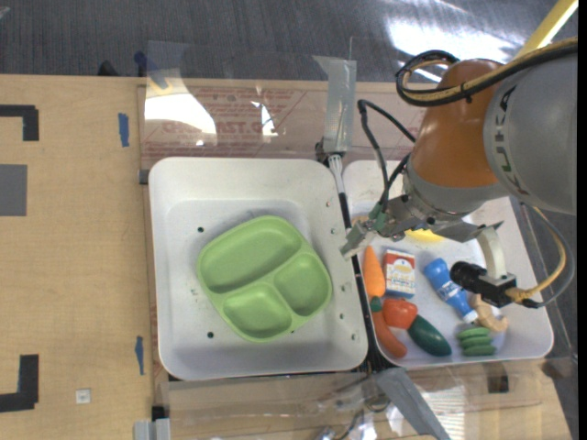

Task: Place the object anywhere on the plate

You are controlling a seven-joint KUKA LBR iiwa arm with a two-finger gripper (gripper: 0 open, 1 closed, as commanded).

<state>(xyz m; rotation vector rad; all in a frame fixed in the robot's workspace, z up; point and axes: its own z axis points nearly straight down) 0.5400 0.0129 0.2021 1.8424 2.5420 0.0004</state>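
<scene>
step: pick phase, nothing on the plate yet; I judge I'm hunting for an object in the right bin.
my gripper (365,232): low over the near-left part of the right bin (537,337), right by the divider between the two bins; wrist bulk hides most of it.
gripper state: can't tell whether it's apart or together, and I see nothing held in it.
plate (264,277): green, three compartments, lying flat in the middle of the left bin (174,191); all compartments bare.
candidate objects: orange carrot (372,273) just below my gripper, closest to it; small white-and-red carton (399,274) beside the carrot; red tomato-like piece (400,313) under those; dark green vegetable (428,336) near the front wall; blue bottle (448,282) further right; ribbed green piece (475,339) at the front right; yellow piece (424,236) partly under my wrist.
clutter: toys touch or nearly touch each other, carrot hugs the bin's left wall.
next move calls for: settle on one object, likely the carrot, close on it cleanly without catching the carton, lift clear of the bin wall, carry left across the divider, lower over any plate compartment and let go.
risk: wall beside the carrot leaves little room on that side.
</scene>
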